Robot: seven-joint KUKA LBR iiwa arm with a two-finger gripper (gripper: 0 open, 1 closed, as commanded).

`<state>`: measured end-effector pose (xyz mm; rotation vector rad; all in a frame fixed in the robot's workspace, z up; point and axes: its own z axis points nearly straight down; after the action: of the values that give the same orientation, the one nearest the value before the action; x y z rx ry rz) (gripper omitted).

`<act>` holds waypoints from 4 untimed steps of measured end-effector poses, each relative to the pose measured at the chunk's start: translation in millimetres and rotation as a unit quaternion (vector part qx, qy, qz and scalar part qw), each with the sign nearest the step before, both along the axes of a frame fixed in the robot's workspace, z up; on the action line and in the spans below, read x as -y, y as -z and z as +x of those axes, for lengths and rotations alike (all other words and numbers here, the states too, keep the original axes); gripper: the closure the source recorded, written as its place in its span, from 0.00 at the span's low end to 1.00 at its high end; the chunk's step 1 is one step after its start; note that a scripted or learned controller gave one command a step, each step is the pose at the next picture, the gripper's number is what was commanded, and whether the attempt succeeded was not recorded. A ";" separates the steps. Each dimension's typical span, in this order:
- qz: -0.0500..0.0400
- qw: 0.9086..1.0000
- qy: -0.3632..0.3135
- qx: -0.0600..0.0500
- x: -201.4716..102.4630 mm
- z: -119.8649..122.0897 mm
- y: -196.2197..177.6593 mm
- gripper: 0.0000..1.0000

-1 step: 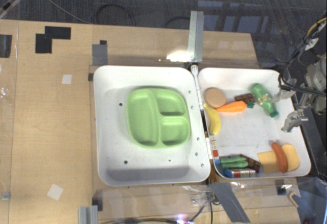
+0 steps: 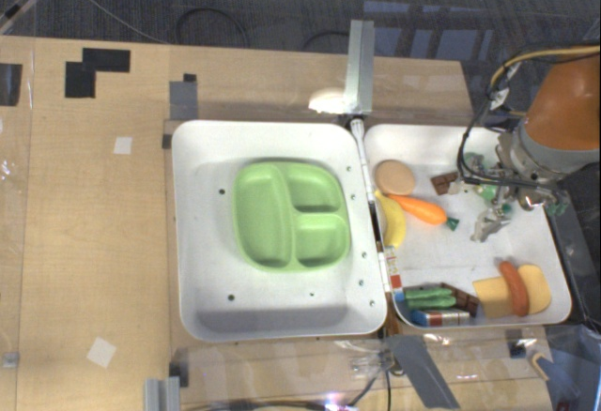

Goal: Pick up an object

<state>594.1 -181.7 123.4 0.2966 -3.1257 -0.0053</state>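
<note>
The right bin (image 2: 535,231) holds several objects. A tan round bun (image 2: 395,177) lies at its upper left, with an orange carrot (image 2: 420,208) and a yellow banana (image 2: 395,225) just below it. A small brown piece (image 2: 444,181) sits near the bun. Along the front lie a green marker (image 2: 432,293) and a red sausage (image 2: 514,285) resting on a yellow cheese wedge (image 2: 531,289). My gripper (image 2: 490,220) hangs over bare bin floor in the right half of this bin, right of the carrot's green tip and above the sausage. Nothing is seen in its grasp.
The left bin (image 2: 202,212) holds a green divided plate (image 2: 286,214). A metal divider post (image 2: 360,71) stands between the bins at the back. Black cables loop around the wrist (image 2: 479,170). Bare wooden bench (image 2: 84,240) stretches to the left.
</note>
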 end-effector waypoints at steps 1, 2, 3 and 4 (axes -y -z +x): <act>-0.001 0.997 0.072 0.009 -69.7 -4.5 33.7 0.00; -0.001 0.989 0.151 0.008 -95.7 6.9 33.7 0.00; -0.001 0.989 0.147 0.017 -97.2 11.9 18.2 1.00; 0.000 0.982 0.190 0.011 -126.0 71.9 -69.3 1.00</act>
<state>665.9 -55.7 192.8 -0.3043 -3.1474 -0.0037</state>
